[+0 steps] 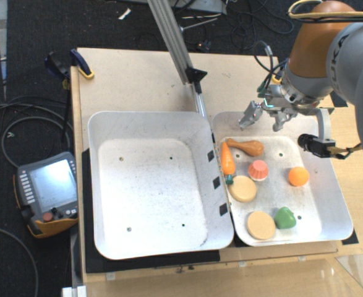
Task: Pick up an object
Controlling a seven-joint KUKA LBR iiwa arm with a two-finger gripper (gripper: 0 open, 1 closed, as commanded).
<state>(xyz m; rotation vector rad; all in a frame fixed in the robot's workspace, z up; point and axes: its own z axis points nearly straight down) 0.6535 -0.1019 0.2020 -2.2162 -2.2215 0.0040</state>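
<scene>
Gripper (264, 115) fingers spread, empty, hovering over right bin's (329, 184) back rim, targets crowded below: drumstick (246, 146) touching carrot (228, 159), so likely a two-item pinch or a push instead of a clean grasp.

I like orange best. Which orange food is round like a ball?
The orange fruit at the right bin's right side; the carrot is long and pointed.

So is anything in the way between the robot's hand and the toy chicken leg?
Nothing visible. The gripper hangs open above the right bin's far edge, and the chicken leg lies just below it, uncovered. The carrot touches its left end.
</scene>
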